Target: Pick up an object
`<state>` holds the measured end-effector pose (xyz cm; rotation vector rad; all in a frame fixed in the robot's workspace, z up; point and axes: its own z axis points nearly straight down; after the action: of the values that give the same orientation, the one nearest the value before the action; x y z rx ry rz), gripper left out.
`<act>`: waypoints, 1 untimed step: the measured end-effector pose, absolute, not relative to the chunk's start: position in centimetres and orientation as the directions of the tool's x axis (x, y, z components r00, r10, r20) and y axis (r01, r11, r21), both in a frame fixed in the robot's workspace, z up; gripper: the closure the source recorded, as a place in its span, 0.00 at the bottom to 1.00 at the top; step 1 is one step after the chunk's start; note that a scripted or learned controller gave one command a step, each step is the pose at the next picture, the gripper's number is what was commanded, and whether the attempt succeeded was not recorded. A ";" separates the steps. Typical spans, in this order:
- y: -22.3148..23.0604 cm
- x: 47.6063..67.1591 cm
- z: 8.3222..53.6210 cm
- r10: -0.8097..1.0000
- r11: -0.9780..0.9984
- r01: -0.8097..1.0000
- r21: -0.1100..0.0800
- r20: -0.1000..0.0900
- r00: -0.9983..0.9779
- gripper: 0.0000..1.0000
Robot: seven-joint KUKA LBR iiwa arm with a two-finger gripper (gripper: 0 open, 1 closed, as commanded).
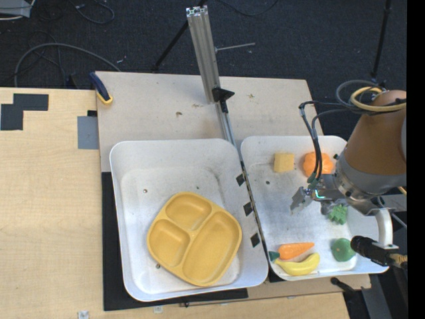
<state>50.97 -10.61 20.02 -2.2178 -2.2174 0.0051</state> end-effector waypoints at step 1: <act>-10.6 51.0 20.1 1.000 0.000 1.000 -0.005 0.001 0.000 0.00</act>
<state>51.01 -10.62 20.09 -2.2188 -2.2183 0.0037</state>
